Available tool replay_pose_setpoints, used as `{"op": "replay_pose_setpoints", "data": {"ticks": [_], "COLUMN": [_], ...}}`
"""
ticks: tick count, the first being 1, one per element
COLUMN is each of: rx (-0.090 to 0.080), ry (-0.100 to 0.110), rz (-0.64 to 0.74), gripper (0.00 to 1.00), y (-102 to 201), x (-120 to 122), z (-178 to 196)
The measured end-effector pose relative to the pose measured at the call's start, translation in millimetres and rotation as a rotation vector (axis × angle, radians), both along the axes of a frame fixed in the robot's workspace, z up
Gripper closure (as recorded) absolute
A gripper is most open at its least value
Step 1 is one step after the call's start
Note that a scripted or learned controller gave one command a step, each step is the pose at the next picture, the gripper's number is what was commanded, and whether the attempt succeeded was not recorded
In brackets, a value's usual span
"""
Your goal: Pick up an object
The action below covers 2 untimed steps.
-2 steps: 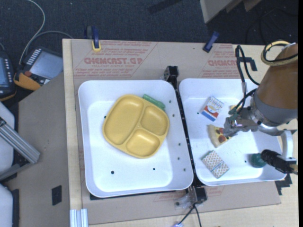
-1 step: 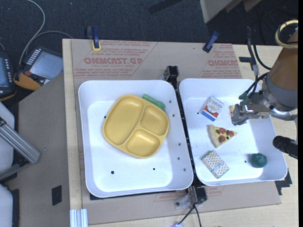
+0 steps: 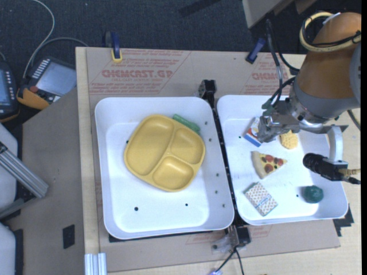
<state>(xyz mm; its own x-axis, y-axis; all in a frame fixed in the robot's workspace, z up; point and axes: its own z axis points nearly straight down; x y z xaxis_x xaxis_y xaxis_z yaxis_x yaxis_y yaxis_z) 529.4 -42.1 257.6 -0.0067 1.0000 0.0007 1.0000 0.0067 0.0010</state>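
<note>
My gripper (image 3: 265, 129) hangs low over the back of the right bin (image 3: 241, 112), directly above or against a small blue, white and red box (image 3: 252, 136). A yellow knobbly piece (image 3: 289, 140) lies just to the gripper's right. In front of it sit a toy pizza slice (image 3: 267, 164), a checkered packet (image 3: 261, 199) and a dark green round object (image 3: 313, 194). Whether the gripper touches the box is hidden by the wrist.
The left bin (image 3: 114, 171) holds a yellow divided plate (image 3: 165, 152) with a green item (image 3: 187, 122) tucked behind its far edge. A black cylindrical fitting (image 3: 319, 164) sticks out over the right bin's right side. Clamps sit between the bins.
</note>
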Motion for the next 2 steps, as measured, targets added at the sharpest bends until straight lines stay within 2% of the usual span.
{"op": "replay_pose_setpoints", "data": {"ticks": [1, 2], "rx": [0.000, 0.000], "ry": [0.003, 0.001], "rz": [-0.001, 0.000], "gripper": [1.00, 1.00], "y": [53.4, 104.2], "x": [18.6, 40.9], "z": [-19.8, -15.9]}}
